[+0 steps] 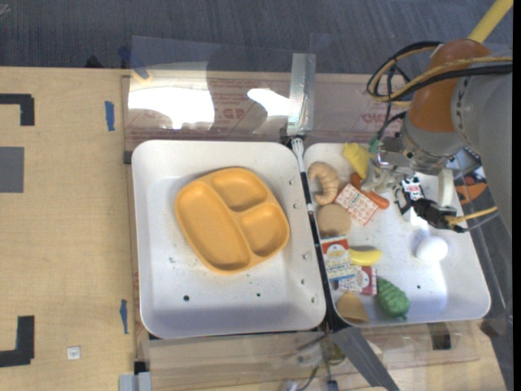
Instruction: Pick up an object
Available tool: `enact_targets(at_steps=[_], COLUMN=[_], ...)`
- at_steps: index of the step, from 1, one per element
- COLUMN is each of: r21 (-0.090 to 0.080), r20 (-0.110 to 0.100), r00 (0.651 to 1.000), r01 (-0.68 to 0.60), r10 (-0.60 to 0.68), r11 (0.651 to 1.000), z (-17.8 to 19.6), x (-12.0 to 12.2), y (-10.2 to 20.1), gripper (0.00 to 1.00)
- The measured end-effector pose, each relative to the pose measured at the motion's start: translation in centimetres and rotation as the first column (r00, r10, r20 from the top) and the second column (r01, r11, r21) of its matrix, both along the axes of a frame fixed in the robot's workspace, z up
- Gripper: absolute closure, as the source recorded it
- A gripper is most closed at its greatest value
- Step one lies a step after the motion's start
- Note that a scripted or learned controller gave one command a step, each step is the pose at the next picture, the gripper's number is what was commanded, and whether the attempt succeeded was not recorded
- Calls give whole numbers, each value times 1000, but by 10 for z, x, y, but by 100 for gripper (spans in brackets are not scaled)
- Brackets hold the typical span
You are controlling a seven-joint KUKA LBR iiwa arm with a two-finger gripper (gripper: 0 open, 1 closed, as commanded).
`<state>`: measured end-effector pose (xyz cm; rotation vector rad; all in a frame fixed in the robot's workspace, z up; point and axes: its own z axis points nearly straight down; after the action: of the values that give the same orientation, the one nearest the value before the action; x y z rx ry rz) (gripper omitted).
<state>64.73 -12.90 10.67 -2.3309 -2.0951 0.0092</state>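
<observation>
Objects for picking lie in the right bin (pixel 468 296), and none of them is lifted yet. Along its left wall sit a curled tan pastry (pixel 324 182), a round brown piece (pixel 332 218), a printed packet (pixel 337 259) with a small yellow banana (pixel 365 256) across it, and a tan wedge (pixel 353 306) at the near corner. Just beside the wedge is a bumpy green toy (pixel 392 298). Farther in are a yellow piece (pixel 356 157) near the far wall, a red-and-white card (pixel 356 204), a thin orange stick (pixel 375 199) and a white ball (pixel 431 248) well apart from the crowded left side. The left bin (pixel 155 243) carries an orange divided plate (pixel 233 217).

The arm reaches in from the right, its orange band above the far right part of the right bin. The gripper (pixel 389 169) hangs low over the far end of that bin, near the yellow piece and the orange stick. Whether it is open or closed cannot be told: dark hardware and cables blur together there, and nothing can be seen caught in it.

By the look of it, the step in hand is the approach or descent onto a target at the far end of the bin, with the grasp itself not yet made. The next move would call for settling on one item, probably the orange stick or the yellow piece, coming down squarely over it, and closing without nudging the card or pastry close by. Small, flat things lying on the bin floor may slip out, so a clean centred closure matters.
</observation>
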Motion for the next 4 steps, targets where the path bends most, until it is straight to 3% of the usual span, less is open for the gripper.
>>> enact_targets(at_steps=[1,2,3,4], r21=[0,-1,-2,1], r20=[14,12,11,17], r00=[914,915,915,897], r01=[406,404,404,442], r10=[-406,-404,-403,-442], r11=[914,915,915,897], z=[104,112,112,204], x=[-26,-26,-26,-20], y=[36,36,37,41], gripper=[100,100,0,0])
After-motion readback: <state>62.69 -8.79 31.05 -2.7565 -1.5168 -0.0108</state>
